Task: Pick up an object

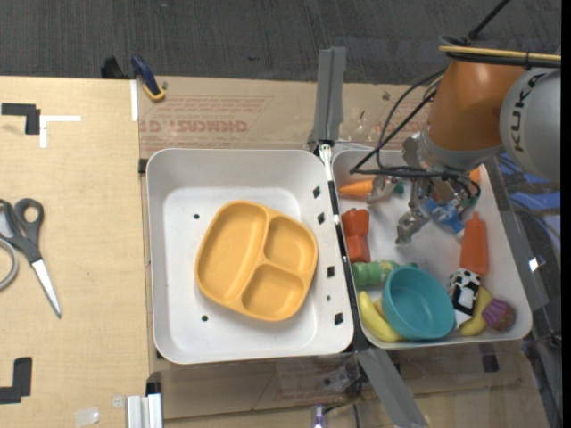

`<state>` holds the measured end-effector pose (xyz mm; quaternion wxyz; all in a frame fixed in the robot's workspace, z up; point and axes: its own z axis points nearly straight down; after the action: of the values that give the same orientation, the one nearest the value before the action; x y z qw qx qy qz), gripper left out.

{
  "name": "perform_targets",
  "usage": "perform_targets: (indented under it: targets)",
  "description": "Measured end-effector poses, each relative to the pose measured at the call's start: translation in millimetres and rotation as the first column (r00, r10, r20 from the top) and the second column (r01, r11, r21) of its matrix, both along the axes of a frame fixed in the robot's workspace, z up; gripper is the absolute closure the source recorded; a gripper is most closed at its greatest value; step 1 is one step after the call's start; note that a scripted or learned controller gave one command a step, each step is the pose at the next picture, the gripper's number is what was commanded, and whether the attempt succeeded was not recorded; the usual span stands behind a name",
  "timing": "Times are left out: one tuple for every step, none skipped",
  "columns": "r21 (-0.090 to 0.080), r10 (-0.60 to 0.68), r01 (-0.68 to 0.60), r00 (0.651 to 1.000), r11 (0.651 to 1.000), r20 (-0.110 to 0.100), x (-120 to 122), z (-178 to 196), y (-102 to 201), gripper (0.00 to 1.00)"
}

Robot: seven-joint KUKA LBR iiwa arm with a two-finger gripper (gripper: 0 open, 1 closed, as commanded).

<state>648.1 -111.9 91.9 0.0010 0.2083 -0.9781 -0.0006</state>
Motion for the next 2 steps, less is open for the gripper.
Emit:
perform_targets:
  targets:
    - [0.005,0.104,-0.104,0.995,0.995,-0.011,8.1,-2.0,-64.6,0.00]
    - [0.000,0.005,-0.005,1.000,1.000,-0.011,7.4,-2.8,-34.2,0.00]
